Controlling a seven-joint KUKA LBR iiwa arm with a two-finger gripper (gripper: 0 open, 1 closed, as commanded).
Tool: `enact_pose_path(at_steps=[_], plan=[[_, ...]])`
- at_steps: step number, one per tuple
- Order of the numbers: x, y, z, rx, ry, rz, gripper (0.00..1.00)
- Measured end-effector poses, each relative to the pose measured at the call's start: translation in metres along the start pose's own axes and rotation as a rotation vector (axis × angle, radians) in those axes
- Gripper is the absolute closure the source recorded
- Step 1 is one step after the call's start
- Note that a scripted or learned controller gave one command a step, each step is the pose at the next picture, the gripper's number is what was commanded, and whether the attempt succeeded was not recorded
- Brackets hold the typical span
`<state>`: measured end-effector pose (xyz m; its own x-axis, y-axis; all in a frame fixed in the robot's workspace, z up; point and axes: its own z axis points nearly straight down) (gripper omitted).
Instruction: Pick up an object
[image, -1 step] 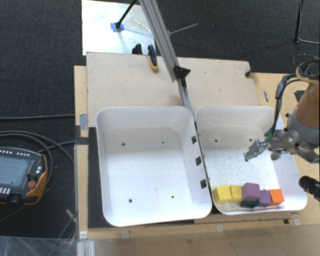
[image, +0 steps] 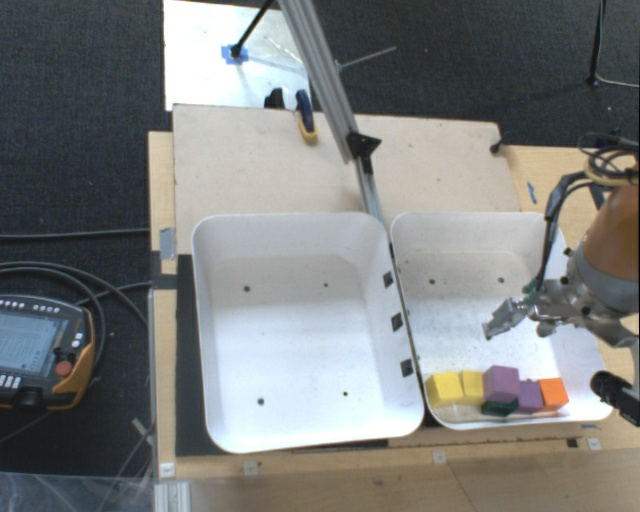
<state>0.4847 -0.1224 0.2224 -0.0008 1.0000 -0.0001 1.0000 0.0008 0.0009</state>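
— What sits nearest in the right bin (image: 470, 235)?
— Blocks along its near wall: two yellow blocks (image: 455, 387), a purple block (image: 503, 381), a dark green piece (image: 498, 407), an orange block (image: 553, 392).
— And the jaws?
— The gripper (image: 503, 320) hangs above them, apart from the blocks; whether the jaws are spread, I cannot tell.
— Farther off?
— The left bin (image: 290, 235) on the counter (image: 260, 150).

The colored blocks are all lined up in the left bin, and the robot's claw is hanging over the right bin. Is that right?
Not quite. The camera view shows the colored blocks lined up along the near edge of the right bin, not in the left bin. The rest is right: the claw is hanging over the right bin, a little above the blocks in the picture.
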Motion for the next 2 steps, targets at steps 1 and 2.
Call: enact_pose_path(at_steps=[1,2], plan=[[0.029,0.043,0.135,0.001,0.000,-0.004,0.00],[0.078,0.001,0.028,-0.006,0.002,-0.008,0.00]])
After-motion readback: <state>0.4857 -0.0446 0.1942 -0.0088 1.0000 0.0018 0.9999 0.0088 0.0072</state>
